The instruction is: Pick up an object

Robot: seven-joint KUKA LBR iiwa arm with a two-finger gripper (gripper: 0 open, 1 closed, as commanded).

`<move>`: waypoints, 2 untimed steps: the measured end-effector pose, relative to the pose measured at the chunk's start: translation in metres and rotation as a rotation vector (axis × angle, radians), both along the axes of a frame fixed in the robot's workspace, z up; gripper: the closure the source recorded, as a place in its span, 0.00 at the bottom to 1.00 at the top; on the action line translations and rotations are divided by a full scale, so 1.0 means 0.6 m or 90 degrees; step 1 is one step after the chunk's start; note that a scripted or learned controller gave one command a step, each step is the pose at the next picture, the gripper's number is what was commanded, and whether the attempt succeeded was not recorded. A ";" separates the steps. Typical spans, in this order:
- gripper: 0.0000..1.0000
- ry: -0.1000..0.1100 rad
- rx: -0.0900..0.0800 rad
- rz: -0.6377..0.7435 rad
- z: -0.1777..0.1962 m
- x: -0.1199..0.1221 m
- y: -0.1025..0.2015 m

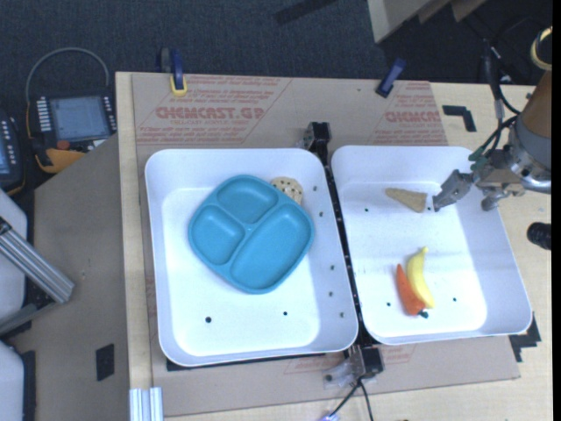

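In the right bin (491, 261) a tan wedge-shaped piece (405, 198) lies near the far wall. A yellow banana (420, 275) rests against an orange carrot (408, 293) near the front. My gripper (467, 196) hangs over the right bin's far right part, just right of the wedge. It is open, its fingers spread apart with nothing between them. Its left fingertip (443, 192) is close to the wedge's wide end. In the left bin (175, 305) a blue divided plate (252, 232) lies with a round cookie (287, 187) at its far edge.
The two bins meet at a black-clipped seam (337, 235) on a cardboard sheet. The arm (535, 139) enters from the right, above the right bin's far corner. A pendant with a screen (74, 117) sits off the bench at far left.
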State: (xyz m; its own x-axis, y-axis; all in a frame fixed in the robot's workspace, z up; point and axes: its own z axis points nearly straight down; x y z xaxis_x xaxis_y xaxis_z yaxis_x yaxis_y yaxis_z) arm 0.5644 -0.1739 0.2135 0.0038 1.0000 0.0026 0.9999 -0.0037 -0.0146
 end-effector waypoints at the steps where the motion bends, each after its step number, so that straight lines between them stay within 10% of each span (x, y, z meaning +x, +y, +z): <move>1: 0.00 -0.009 -0.002 0.002 0.014 0.005 0.001; 2: 0.00 -0.006 -0.001 0.002 -0.085 0.010 0.011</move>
